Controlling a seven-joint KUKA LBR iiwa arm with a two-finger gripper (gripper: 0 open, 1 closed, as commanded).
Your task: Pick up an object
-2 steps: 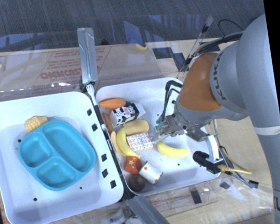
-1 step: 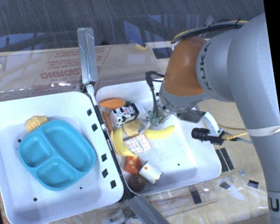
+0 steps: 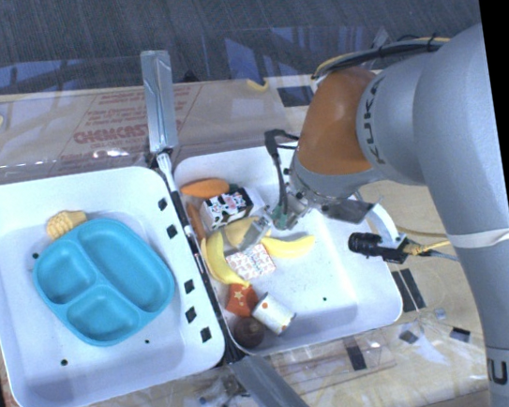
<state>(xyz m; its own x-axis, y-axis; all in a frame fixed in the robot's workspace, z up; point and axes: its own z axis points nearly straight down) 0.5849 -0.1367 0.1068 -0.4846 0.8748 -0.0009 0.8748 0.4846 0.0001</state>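
Observation:
My gripper (image 3: 274, 220) is low in the right bin (image 3: 367, 290), reaching in from the right under the orange-banded wrist. Its tip sits among the pile, touching or just above a small yellow banana piece (image 3: 291, 246) and beside a grey-white packet (image 3: 251, 263). A larger banana (image 3: 215, 256) curves along the bin's left side. Behind them lie an orange carrot (image 3: 205, 188) and a black-and-white box (image 3: 227, 207). Toward the front are a red piece (image 3: 238, 298), a white cup (image 3: 272, 313) and a brown round item (image 3: 248, 333).
The left bin (image 3: 24, 374) holds a blue divided plate (image 3: 103, 279) with a yellow corn-like toy (image 3: 66, 221) at its back edge. A ridge with black clips (image 3: 185, 256) separates the bins. The arm's grey body covers the right bin's far right corner.

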